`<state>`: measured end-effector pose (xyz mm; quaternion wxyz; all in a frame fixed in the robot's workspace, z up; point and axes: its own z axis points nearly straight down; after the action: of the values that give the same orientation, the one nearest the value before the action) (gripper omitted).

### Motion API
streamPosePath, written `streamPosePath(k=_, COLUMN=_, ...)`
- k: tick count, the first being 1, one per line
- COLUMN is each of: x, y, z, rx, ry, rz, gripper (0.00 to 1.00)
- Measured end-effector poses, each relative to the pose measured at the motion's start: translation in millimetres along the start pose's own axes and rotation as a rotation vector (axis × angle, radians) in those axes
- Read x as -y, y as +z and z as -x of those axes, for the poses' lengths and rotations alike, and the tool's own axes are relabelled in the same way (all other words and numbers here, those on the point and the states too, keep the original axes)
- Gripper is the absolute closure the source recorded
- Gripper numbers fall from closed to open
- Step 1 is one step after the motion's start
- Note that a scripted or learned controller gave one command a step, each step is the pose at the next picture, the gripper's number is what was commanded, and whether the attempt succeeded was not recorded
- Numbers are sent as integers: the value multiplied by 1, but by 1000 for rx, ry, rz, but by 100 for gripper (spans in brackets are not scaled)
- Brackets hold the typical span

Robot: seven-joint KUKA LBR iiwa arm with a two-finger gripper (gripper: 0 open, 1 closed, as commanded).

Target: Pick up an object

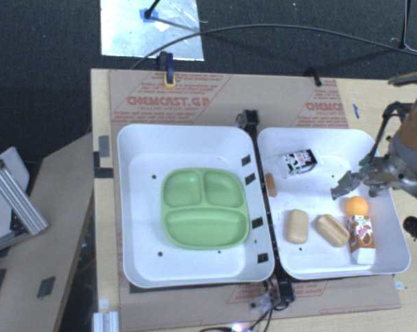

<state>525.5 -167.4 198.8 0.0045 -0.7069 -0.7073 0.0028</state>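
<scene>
Approach phase, by my reading — the gripper point(348, 183) hangs over the right bin point(381, 265), near its right wall, with nothing visible between its fingers. The fingers look spread apart, their dark tips pointing left and down toward the bin floor. No object lifted yet.

Candidates, all in the right bin:
- orange ball point(357, 206), just below the fingertips and closest to them; it sits at the top end of the bottle.
- small bottle point(361, 238) with a brown-and-white label, lying along the right side, touching or nearly touching the ball.
- two tan bread-like pieces — rounded bun point(296, 225) and longer roll point(330, 229) — side by side near the front, the roll just beside the bottle.
- black-and-white carton point(299, 161) toward the back, well apart from the others.
- thin orange-brown stick point(270, 184) against the left wall.

Next move, as a judgement: shift slightly toward the ball, descend with the fingers straddling it, then close. A ball is liable to roll off if the fingers land off-centre, and the bottle crowding it leaves little room on that side. The carton, standing clear, would be an easier target.

Left bin point(135, 185) holds a green divided plate point(205, 208); not in the way. Arm's grey wrist point(409, 159) enters from the right edge.
</scene>
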Motion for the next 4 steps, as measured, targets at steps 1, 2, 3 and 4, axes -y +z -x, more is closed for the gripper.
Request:
streamPosePath(k=1, x=-3, y=-6, z=0, rx=3, ry=-3, rz=12, gripper=0)
streamPosePath(k=2, x=-3, y=57, z=2, rx=1, ry=-1, rz=7, gripper=0)
streamPosePath(k=3, x=-4, y=108, z=0, rx=-4, ry=-3, rz=7, gripper=0)
streamPosePath(k=4, x=-5, y=96, z=1, rx=1, ry=-2, rz=12, gripper=100)
